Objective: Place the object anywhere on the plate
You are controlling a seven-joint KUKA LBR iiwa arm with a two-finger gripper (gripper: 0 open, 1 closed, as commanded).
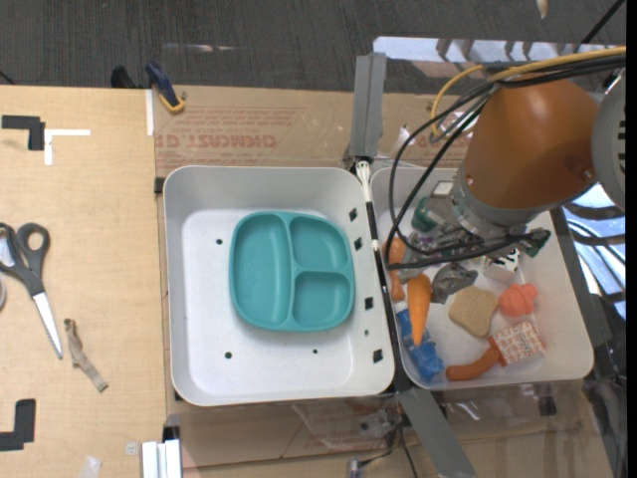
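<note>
Orange-banded arm [532, 147] hangs over the right bin [572, 361] of toy food [476, 312] (jaws' state cannot be told); lift one piece cleanly, then cross left to the teal plate [292, 269].

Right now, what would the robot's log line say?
stage: reaching | claw: over right bin, among toys | teal plate: left bin, nothing on it

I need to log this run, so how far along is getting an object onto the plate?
Nothing looks done yet: the teal plate in the left bin carries no object. In hand: the arm hangs over the right bin, above the toy food, such as the carrot and the bread slice. Left: picking one piece, carrying it across and setting it on the plate.
</note>
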